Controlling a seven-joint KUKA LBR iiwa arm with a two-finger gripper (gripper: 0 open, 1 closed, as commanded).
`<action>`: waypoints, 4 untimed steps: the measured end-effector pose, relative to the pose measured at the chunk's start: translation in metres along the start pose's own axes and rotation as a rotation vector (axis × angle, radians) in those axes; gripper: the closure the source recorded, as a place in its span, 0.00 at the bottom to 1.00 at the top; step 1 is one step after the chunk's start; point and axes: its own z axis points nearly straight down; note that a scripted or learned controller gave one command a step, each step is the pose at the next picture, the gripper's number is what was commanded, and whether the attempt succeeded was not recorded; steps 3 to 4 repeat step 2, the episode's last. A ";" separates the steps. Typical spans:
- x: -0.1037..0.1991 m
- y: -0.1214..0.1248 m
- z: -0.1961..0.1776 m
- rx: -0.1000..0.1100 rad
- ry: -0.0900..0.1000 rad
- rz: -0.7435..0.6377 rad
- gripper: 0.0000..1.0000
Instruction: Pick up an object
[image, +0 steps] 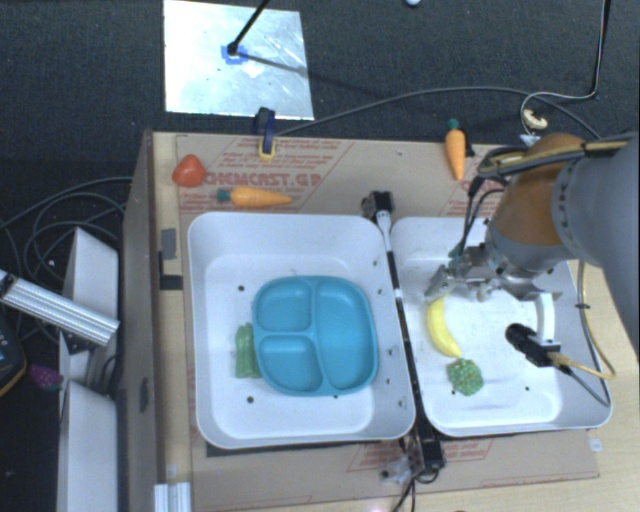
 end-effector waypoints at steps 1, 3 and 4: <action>0.020 -0.028 0.008 -0.004 -0.001 0.003 0.00; 0.020 -0.027 -0.002 -0.006 -0.002 0.004 1.00; 0.020 -0.027 -0.002 -0.006 -0.002 0.004 1.00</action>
